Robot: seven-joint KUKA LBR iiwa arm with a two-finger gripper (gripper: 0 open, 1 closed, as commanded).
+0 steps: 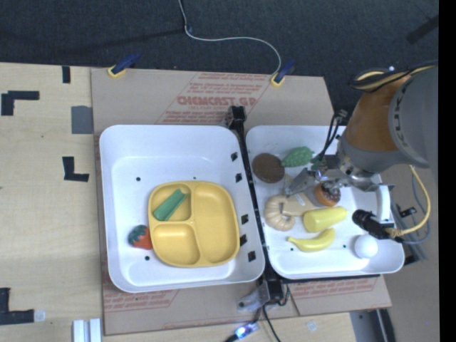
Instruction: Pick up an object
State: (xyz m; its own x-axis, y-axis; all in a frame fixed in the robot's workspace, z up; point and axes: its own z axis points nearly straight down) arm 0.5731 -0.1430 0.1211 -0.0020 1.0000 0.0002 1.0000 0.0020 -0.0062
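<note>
Two shallow white bins sit side by side on the counter (43,212), on a sheet of printed cardboard (214,98). The left bin (121,155) holds a yellow divided tray (206,226) with a green piece (169,205) lying in its upper-left compartment; a red and green object (140,236) rests just beside the tray's lower-left corner, partly tucked behind its rim. The right bin (285,263) carries the loose objects: a brown round one (268,167) near the divider, a green leafy one (298,156) beside it, a pale pumpkin-shaped one (280,213), a yellow pepper-like one (325,218), a yellow banana (312,242) below it and a white ball (365,246) in the lower-right corner. The arm (385,123) comes in from the right and covers the bin's upper-right part. Its claw (312,185) is down among the objects, between the green leafy one and the pumpkin shape. A small orange object (328,195) lies right against it, half hidden by the wrist, and whether anything sits between the grey metal parts is hard to make out; I cannot tell whether the claw is spread or closed. A black part (367,223) with cables hangs off the arm over the bin's right side.
</note>
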